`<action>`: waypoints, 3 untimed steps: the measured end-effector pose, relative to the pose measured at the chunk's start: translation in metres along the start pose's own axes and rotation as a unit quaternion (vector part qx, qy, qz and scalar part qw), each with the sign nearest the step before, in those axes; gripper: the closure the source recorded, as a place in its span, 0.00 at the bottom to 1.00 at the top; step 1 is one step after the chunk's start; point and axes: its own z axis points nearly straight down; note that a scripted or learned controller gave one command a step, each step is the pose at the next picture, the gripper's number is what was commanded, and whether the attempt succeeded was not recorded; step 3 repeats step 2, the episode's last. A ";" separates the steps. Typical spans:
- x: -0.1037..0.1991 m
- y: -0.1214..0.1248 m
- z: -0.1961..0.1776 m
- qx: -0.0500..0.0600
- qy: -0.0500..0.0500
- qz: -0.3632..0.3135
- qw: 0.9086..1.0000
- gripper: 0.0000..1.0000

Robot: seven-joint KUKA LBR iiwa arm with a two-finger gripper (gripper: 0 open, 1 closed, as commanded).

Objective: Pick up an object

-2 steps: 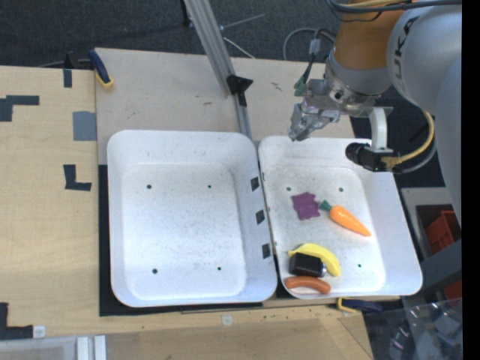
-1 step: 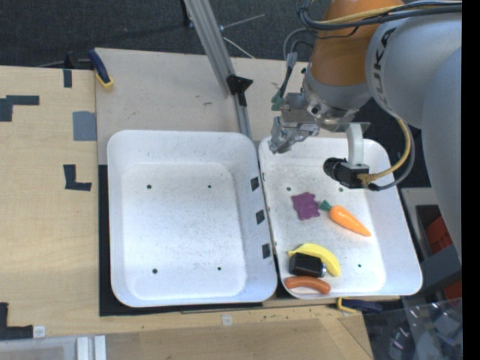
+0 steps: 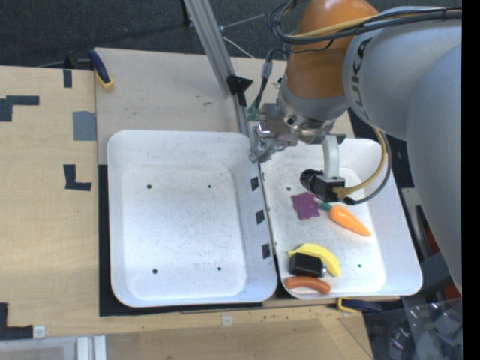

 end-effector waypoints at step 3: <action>0.048 -0.011 0.000 -0.001 -0.001 0.002 1.000 0.00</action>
